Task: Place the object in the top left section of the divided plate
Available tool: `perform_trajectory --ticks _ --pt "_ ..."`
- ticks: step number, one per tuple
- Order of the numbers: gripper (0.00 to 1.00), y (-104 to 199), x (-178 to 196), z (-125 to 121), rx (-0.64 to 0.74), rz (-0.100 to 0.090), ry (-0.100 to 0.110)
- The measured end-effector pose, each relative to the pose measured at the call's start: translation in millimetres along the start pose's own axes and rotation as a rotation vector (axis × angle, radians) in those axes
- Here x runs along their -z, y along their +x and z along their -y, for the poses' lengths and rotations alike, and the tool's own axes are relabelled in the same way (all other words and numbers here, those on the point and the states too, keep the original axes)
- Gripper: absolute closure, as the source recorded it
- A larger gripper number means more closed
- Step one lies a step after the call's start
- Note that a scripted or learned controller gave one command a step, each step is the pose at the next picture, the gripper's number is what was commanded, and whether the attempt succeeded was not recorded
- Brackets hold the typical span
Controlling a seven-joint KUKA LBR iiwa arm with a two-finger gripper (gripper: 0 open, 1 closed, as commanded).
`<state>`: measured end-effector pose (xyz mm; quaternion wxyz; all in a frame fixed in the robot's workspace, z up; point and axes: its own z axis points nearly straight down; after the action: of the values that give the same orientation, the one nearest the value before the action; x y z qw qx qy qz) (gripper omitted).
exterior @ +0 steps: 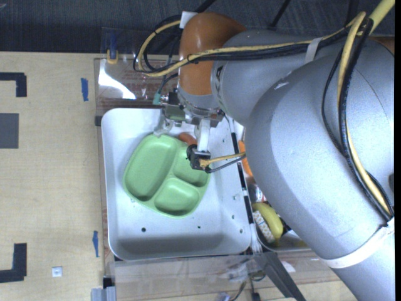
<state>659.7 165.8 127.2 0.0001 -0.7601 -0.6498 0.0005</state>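
- the left white bin (125, 231) holds a green divided plate (150, 168), lying at a slant on the bin floor, with its largest section toward the upper left.
- the gripper (182, 129) hangs over the plate's upper-right rim; whether it is spread or closed we cannot tell.
- a small orange-red object (187, 138) shows just under the gripper, at that same rim. we cannot tell if it is gripped, or if it lies in the plate or beside it.
- the grey arm (301, 105) covers most of the right bin (257, 196) - there we see a yellow banana-like thing (269, 221) and a bit of something orange (245, 165).
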Motion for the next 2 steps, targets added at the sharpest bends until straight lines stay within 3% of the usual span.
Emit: perform_trajectory --ticks 1,2 --pt "0.0 -11.7 -24.6 5.1 -0.232 -0.021 -0.023" --pt "1.0 -10.7 -10.0 3.2 -0.229 -0.024 -0.029"
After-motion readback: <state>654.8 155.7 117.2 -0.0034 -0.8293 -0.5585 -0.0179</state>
